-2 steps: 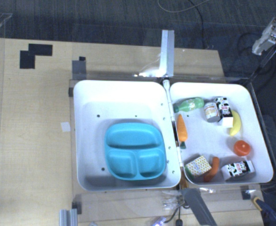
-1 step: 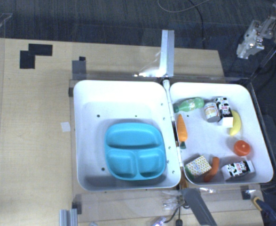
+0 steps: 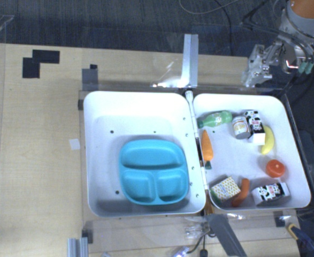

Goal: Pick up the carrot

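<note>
We locate the carrot (image 3: 206, 146) in the right bin (image 3: 290, 123), lying against that bin's left wall, just beside the divider between the two bins. Its long axis runs near-to-far, with the green stalk end pointing toward the near side. A green bottle (image 3: 214, 119) lies just beyond its far end, and a patterned packet (image 3: 226, 188) sits nearer, apart from it.

The claw (image 3: 259, 64) hangs above the bench (image 3: 39, 143) beyond the far right corner of the right bin, well apart from the carrot. We cannot tell from this view how wide it is set, and nothing is visibly held.

The step in hand, as we judge it, is the approach. To do it well, we bring the claw over the middle of the carrot and turn it so that it closes across the short width, left to right. The bin wall crowds the left side, so we expect little room there; one side must slip between carrot and wall, or the descent may strike the rim. We keep clear of the green bottle.

The left bin (image 3: 100, 122) carries a blue divided plate (image 3: 154, 170), which plays no part.
</note>
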### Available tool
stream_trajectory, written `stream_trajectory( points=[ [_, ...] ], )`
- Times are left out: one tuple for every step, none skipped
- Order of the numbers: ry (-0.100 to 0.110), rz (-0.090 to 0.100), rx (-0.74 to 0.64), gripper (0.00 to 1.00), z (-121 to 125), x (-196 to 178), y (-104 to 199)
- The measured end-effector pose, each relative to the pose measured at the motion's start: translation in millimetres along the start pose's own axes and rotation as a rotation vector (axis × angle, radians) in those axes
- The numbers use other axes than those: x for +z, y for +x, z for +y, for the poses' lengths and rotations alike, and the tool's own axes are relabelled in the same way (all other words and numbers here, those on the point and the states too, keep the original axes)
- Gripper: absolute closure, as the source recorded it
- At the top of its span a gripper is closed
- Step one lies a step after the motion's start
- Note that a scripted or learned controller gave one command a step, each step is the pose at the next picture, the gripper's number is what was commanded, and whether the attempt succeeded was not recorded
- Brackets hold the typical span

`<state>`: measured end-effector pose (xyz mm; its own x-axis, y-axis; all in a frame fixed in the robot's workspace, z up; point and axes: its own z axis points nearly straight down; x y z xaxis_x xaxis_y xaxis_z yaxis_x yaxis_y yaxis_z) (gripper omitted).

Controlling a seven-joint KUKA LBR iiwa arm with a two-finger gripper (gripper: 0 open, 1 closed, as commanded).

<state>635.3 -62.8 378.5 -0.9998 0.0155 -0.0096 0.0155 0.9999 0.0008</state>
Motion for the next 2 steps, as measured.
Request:
stream_trajectory(
  points=[
    [0.002, -0.004, -0.183, 1.0, -54, -60, 9],
    [0.0, -0.002, -0.345, 1.0, 5, -20, 22]
  ],
)
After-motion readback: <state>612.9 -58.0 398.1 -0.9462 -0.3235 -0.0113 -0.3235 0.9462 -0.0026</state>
